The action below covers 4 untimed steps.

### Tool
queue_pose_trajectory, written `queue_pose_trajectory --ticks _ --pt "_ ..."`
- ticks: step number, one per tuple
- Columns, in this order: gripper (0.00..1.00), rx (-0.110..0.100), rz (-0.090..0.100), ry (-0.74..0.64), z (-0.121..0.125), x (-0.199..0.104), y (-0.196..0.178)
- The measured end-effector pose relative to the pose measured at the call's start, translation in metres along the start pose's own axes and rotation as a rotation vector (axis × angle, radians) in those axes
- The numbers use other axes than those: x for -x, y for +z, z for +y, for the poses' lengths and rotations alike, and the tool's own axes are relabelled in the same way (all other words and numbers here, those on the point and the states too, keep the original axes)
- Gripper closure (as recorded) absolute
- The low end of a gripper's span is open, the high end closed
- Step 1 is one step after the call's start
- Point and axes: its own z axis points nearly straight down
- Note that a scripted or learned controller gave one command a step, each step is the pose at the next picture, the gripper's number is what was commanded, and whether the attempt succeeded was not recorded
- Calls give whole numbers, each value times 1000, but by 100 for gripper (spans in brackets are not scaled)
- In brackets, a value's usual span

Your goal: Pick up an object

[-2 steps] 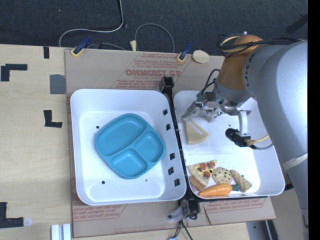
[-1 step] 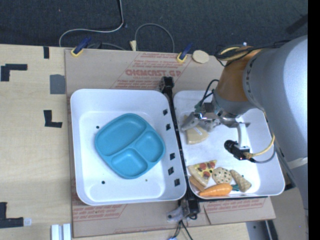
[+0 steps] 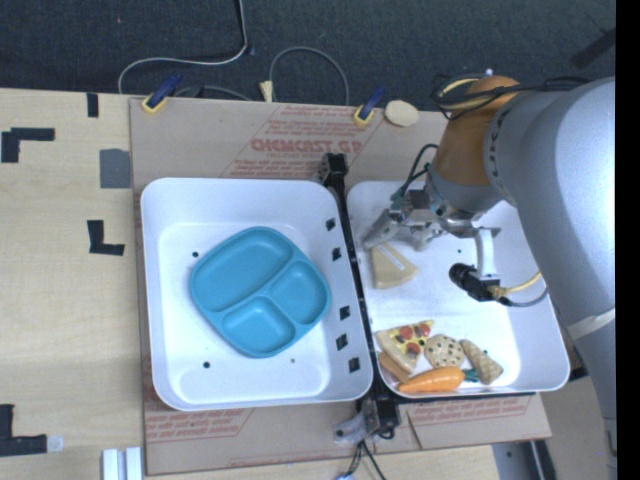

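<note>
My gripper [image 3: 397, 234] hangs over the upper left part of the right bin [image 3: 530, 298], its grey fingers spread open and pointing toward the bin's left wall. Just below the fingertips lies a pale wedge of cheese [image 3: 391, 267] on the bin floor, with nothing held between the fingers. Along the bin's front edge sit a pizza slice [image 3: 405, 340], a cookie [image 3: 439, 350], an orange carrot [image 3: 433, 380] and a brown bread piece [image 3: 482, 362].
The left bin [image 3: 170, 218] holds a blue divided plate [image 3: 260, 290]. A black divider [image 3: 341, 258] runs between the bins. The grey arm with its orange band [image 3: 470, 138] covers the right bin's upper right. Cables lie behind the bench.
</note>
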Motion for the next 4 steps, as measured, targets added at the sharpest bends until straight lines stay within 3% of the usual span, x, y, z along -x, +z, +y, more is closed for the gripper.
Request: queue_pose_trajectory --ticks 3,4 --pt "0 3 -4 1 -9 -6 0" --pt "100 3 -3 1 -9 -6 -10"
